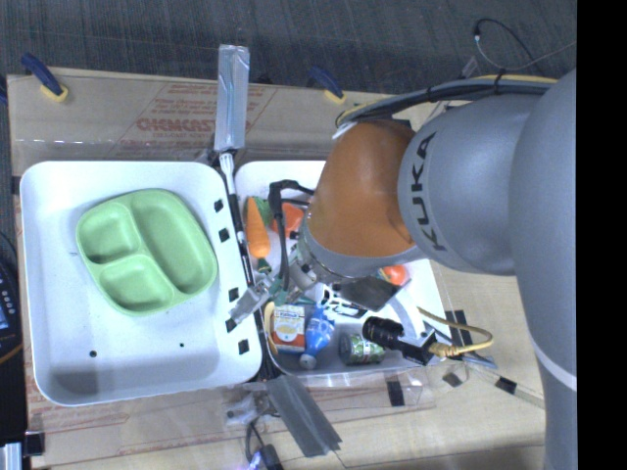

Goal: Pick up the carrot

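Two shallow white plastic bins sit side by side on the bench. The left bin (49,262) holds one light green three-compartment plate (147,250). In the right bin (257,176), one long orange carrot (257,231) lies along the left wall. Near the front wall stand one small orange-labelled carton (286,327) and one blue bottle (317,334). The grey and orange arm (441,194) covers the tool, so its state cannot be told.

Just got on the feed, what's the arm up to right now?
The arm hangs low over the right bin, hiding much of it. The carrot lies by that bin's left wall, with a small bottle and a carton below it. The left bin holds a green divided plate. No grasp visible yet.
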Controlling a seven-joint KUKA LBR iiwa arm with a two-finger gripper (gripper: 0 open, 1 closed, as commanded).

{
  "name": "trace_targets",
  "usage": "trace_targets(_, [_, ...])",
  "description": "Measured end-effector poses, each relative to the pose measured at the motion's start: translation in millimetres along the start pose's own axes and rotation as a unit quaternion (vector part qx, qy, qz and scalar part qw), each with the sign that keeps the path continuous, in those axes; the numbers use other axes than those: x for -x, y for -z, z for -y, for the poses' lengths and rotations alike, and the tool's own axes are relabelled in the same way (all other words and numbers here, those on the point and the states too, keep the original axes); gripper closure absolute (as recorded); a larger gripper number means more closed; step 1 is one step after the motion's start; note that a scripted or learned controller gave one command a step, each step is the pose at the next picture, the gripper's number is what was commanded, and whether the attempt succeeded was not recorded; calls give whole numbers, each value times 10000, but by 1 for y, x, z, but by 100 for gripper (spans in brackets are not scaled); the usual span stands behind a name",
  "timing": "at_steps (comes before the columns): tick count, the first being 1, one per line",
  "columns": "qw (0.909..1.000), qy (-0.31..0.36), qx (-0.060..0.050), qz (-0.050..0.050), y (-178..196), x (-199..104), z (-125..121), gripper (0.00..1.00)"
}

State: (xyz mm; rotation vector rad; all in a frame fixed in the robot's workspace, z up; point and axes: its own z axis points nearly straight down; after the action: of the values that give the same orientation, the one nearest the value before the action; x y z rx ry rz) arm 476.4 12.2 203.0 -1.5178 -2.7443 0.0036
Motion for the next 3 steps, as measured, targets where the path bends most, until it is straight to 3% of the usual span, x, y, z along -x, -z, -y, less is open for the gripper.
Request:
trace_targets(1, [9979, 648, 15, 19, 7, 15, -38, 0])
trace_targets(2, [9818, 1899, 17, 27, -11, 59, -35, 0])
trace_targets(3, [9848, 1737, 15, 24, -11, 76, -91, 0])
